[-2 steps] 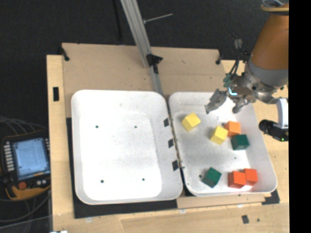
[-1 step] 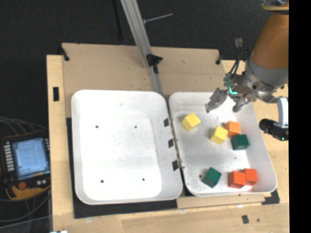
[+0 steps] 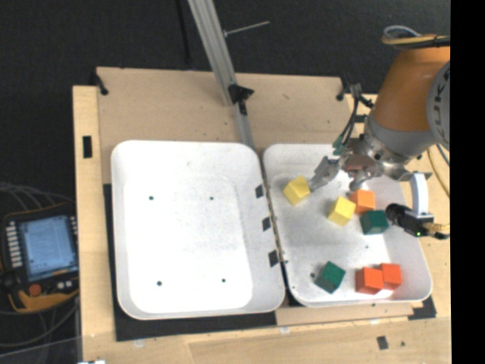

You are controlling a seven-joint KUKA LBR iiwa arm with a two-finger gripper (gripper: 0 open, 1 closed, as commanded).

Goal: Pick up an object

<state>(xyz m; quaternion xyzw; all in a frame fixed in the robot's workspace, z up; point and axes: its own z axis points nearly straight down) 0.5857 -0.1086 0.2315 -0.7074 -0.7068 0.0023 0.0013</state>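
You see the gripper (image 3: 341, 171) hanging over the upper part of the right bin (image 3: 303, 294), its fingers spread apart with nothing between them. Taking the gripper as your landmark: one yellow block (image 3: 297, 190) lies just to its lower left, another yellow block (image 3: 342, 210) below it, and an orange block (image 3: 365, 200) touching a dark green block (image 3: 373, 222) to its lower right.
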